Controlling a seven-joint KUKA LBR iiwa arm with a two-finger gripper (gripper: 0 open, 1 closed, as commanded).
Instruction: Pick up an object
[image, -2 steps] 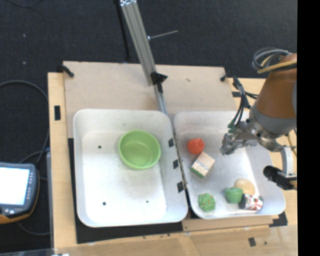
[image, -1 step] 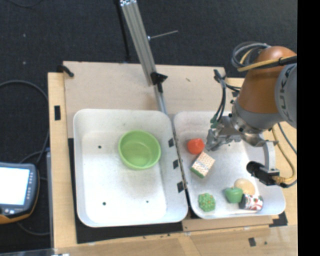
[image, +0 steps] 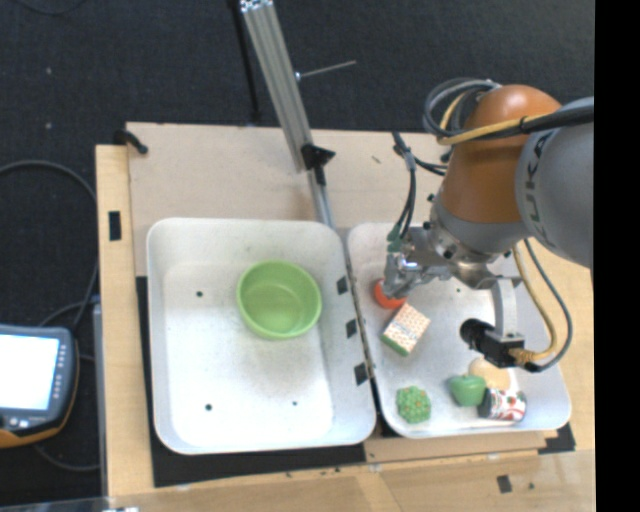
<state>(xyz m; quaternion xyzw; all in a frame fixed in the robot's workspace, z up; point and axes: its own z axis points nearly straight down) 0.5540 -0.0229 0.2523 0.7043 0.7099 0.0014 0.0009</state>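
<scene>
Sitting alone in the left bin (image: 180, 250): a green bowl (image: 279, 299), upright. Right bin (image: 560, 400) holds an orange-red piece (image: 383, 294) directly under the gripper (image: 398, 270), a tilted patterned block (image: 405, 329) just beside it, a green lump (image: 413, 402) near the front, and a green and cream cluster (image: 485, 388) at the corner. Finger spread: cannot tell.

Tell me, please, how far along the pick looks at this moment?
Done: the arm has reached into the right bin, and the gripper sits low right by the orange object. In hand: nothing can be seen between its fingers. Left: grasping and lifting. The patterned block, green knobbly ball and the other items lie on the bin floor; the green bowl sits in the left bin.
</scene>
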